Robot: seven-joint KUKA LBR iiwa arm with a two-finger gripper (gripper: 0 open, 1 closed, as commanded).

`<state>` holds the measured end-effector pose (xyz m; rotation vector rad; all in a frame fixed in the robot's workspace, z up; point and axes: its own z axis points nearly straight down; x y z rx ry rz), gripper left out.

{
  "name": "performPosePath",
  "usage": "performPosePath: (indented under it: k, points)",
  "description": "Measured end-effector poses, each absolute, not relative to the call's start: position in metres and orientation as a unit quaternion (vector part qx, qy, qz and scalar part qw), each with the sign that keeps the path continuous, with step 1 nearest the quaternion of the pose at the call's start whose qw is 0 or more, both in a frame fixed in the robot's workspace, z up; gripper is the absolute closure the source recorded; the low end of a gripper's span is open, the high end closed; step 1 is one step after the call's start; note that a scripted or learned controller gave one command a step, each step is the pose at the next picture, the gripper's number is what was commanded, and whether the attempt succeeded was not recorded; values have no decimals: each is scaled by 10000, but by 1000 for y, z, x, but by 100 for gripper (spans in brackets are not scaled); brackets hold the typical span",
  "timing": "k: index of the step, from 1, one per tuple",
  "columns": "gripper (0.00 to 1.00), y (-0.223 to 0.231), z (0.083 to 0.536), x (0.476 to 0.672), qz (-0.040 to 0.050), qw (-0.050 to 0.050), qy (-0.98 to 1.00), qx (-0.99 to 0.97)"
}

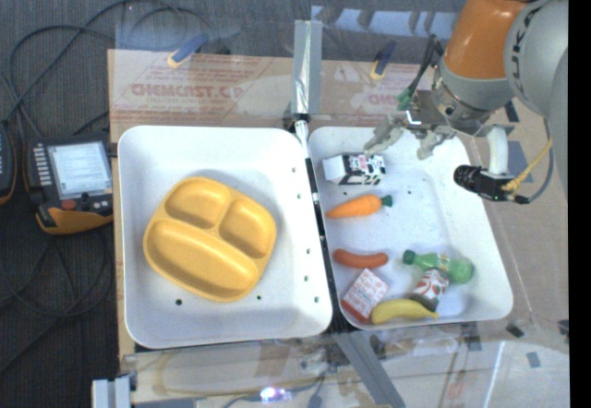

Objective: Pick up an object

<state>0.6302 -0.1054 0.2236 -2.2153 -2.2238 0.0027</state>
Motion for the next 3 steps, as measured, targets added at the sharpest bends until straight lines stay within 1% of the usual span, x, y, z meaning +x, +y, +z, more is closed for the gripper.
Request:
performPosePath:
  k: [1, 2, 3]
  points:
    - [0, -99, 104, 628, 16, 13, -7262, -6875]
    - [0, -106, 91, 589, -48, -65, -7214, -6924]
    - [0, -117, 123, 580, 8, 6, -6168, -7871]
